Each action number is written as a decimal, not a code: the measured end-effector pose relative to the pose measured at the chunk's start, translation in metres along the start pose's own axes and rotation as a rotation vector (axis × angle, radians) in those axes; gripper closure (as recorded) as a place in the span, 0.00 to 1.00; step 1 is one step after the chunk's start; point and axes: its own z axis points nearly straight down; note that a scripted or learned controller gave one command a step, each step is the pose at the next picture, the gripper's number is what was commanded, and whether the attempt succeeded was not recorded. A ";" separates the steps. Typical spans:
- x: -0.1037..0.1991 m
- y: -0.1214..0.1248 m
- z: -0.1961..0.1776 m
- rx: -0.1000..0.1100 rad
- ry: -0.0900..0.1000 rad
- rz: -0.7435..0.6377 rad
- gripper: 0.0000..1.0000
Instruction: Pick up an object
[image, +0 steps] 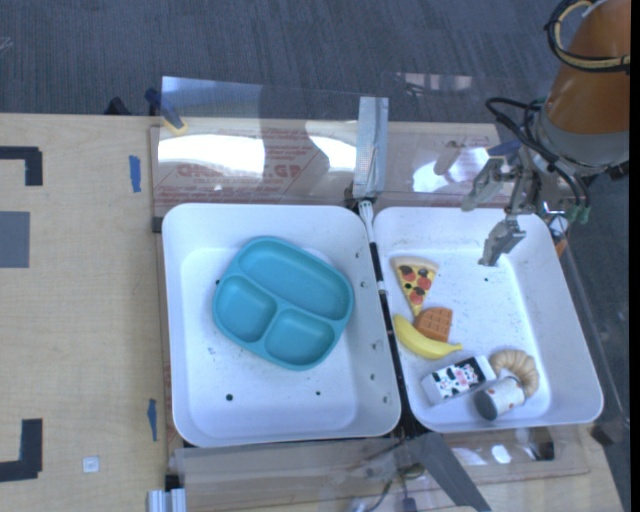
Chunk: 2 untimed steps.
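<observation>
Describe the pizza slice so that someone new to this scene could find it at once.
Look in the right-hand white bin, along its left wall. The pizza slice is the small toy wedge just above the waffle and the yellow banana; it alone is triangular with red spots.

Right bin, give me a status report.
Gripper open, holding nothing, over right bin top edge. Pizza slice, waffle, banana untouched below. Nothing in the way.

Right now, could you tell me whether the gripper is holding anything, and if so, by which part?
Nothing is held. The gripper hangs open over the bare upper part of the right bin, apart from the pizza slice and the other toys.
</observation>
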 end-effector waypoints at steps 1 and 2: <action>-0.006 0.022 0.126 0.000 0.010 0.416 0.00; -0.010 0.022 0.108 0.000 -0.007 0.415 1.00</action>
